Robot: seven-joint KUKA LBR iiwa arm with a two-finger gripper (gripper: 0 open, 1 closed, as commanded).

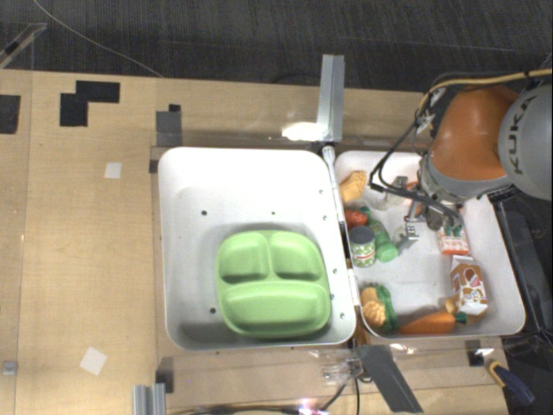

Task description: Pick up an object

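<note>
Gripper (416,225): reaches in from the right on the grey arm (473,141) and hangs low over the upper middle of the right bin (425,277). Cannot tell its state, open or shut, because the wrist and cabling hide the tip from above. Shows nothing clamped or lifted; treat as holding nothing.

Nearest things: sits just beside a red-and-white packet (453,245) on its right side, near a green jar (363,247) and a small green piece (387,251) on its left. Appears placed over a bare patch of bin floor between these, judged as a descent towards a candidate and not yet a grasp.

Further out in the same bin: a tan bread roll (352,184) in the far corner by the divider, a small carton (467,289) near the right wall, a carrot (429,323) along the near wall, and a yellow-and-green piece (377,306) in the near left corner. Lie loose and mostly apart, which leaves room for a top-down approach.

Left bin (199,188): holds a green divided tray (272,284), well apart from the gripper.

Task status: pick not yet made; any of the loose things in the right bin qualifies
</note>
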